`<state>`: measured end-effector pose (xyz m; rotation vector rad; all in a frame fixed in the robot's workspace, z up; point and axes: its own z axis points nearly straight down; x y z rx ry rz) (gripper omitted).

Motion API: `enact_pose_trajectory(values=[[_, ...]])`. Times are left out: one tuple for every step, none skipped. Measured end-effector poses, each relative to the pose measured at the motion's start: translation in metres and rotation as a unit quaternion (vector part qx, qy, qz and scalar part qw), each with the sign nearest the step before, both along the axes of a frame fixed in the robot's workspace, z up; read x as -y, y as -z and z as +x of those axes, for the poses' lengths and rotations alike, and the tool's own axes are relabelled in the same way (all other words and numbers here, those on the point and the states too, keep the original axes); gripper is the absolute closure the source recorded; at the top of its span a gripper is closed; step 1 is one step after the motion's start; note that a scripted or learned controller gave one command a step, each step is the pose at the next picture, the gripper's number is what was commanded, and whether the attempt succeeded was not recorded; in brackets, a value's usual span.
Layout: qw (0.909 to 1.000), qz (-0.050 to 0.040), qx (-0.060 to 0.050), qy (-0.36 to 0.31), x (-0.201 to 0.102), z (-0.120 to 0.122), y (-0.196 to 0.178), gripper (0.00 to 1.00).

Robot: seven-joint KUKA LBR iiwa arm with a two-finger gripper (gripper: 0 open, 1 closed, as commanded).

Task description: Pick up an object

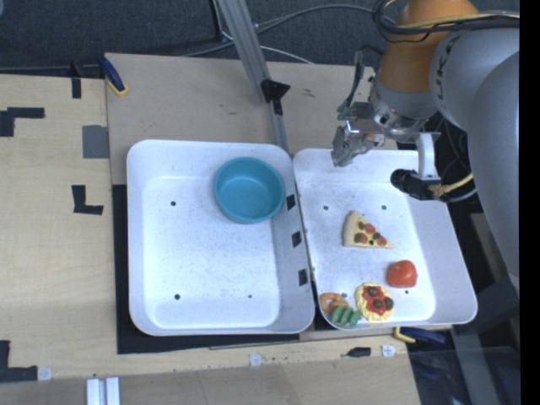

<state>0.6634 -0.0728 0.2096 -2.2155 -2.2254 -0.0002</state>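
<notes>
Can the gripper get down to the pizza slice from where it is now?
Probably yes: the gripper hangs over the right bin's far edge, and the pizza slice lies apart from other items.

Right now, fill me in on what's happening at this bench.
A grey arm with an orange band reaches in from the right, its claw hanging over the far edge of the right bin with nothing between its fingers. That bin holds a toy pizza slice, a red tomato, a small round pizza and a green and orange piece. The left bin holds a blue bowl. Nothing has been picked up.
</notes>
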Motion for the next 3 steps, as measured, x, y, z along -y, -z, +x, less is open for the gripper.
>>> enact_pose_trajectory(values=[[1.0, 0.0001, 0.0, 0.0, -0.058, 0.004, -0.004, 1.0], [1.0, 0.0001, 0.001, 0.0, -0.111, -0.006, -0.017, 1.0], [1.0, 0.0, 0.0, 0.0, -0.164, -0.006, -0.025, 1.0]])
